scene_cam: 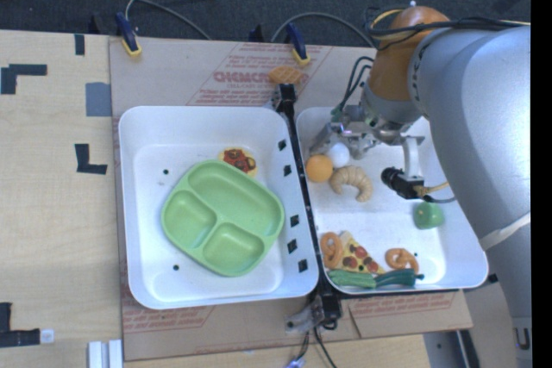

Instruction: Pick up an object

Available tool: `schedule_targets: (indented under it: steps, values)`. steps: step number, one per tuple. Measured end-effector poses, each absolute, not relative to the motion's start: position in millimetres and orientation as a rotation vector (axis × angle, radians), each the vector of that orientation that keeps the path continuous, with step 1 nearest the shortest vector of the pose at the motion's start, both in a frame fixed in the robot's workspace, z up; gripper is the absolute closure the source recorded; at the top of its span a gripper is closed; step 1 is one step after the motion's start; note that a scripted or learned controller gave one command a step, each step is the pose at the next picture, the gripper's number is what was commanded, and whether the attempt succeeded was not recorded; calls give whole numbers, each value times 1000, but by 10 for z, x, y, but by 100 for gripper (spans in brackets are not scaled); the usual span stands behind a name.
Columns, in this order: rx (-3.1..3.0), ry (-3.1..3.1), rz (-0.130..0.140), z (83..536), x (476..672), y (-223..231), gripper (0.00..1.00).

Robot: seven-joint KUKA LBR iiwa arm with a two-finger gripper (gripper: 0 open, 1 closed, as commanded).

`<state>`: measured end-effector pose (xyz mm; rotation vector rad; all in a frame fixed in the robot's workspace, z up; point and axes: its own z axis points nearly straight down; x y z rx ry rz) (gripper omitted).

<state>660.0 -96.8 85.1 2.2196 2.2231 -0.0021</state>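
My gripper [349, 142] hangs low over the back left part of the right bin [457, 267], open, with nothing between its fingers. Just under its tips lies a small white egg [340, 155]. An orange ball [318, 169] touches the egg on the left, and a tan croissant [354, 182] lies just in front of them. The grey arm with its orange band [401, 56] covers the bin's back right corner.
The right bin also holds a green piece [427, 215], a pizza slice [345, 252], a pretzel [399, 258] and a long green pod [373, 277] along the front wall. In the left bin [138, 185] sit a green divided plate [224, 217] and a small round pastry [238, 159].
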Motion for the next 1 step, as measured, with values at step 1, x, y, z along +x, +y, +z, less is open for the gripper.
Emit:
schedule_targets:
  steps: [1]
  values:
    - [2219, 2222, -1, 849, 6684, -942, 0]
